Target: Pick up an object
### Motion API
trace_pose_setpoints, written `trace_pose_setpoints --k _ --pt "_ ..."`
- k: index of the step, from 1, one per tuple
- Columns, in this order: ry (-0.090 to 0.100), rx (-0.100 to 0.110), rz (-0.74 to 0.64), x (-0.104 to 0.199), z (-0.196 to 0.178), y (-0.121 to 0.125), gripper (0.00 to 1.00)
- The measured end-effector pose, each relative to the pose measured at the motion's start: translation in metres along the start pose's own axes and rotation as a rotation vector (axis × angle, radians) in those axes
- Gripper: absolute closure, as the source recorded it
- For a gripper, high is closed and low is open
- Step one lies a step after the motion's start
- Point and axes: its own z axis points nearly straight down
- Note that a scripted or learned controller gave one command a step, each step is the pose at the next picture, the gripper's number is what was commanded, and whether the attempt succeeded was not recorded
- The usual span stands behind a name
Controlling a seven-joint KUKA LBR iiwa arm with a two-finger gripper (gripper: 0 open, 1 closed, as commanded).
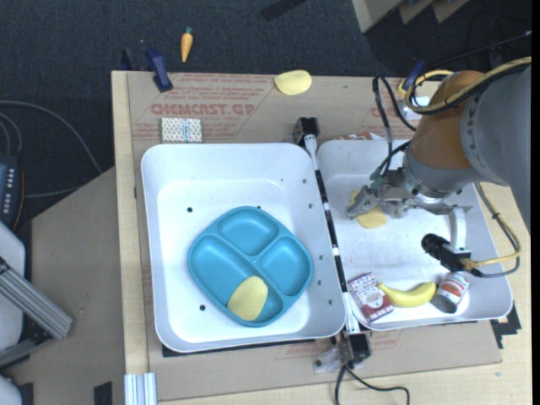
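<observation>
Dark carpet floor (67,24) all round the bench (228,99), a brown board with red print.

Arm (472,133): grey, orange band above the wrist, enters from the right and bends down over the right bin (392,256).

Left bin (169,192): butts against the right bin along their shared edge. It holds a blue divided plate (253,230) with a pale yellow piece (249,298) in the plate's near compartment.

Gripper (371,202): low over the far-left part of the right bin. Whether it is spread or closed cannot be told from this angle.

Yellow lump (372,219): on the right bin's floor, just at the near side of the gripper. It is touching or almost touching; nothing shows it being gripped.

Near wall of the right bin:
- Banana (409,294) lying flat.
- Small red-and-white carton (367,297) at the banana's left end.
- Red-and-white can (453,291), tilted, at the banana's right end.

Bare board beyond the bins:
- Yellow oval (293,82) at the far edge.
- Patterned packet (181,129) by the left bin's far corner.
- Small blue item (158,70) at the far-left corner.

Tiny orange carrot (186,45) on the carpet, just past the board.
</observation>
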Motion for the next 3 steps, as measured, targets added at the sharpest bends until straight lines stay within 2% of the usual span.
trace_pose_setpoints --k 1,2,3 --pt "-0.002 -0.004 0.001 -0.001 -0.011 0.001 1.00" --pt "-0.002 -0.004 0.001 -0.001 -0.011 0.001 0.00" --pt "0.001 0.002 0.000 0.008 0.000 -0.003 0.00"
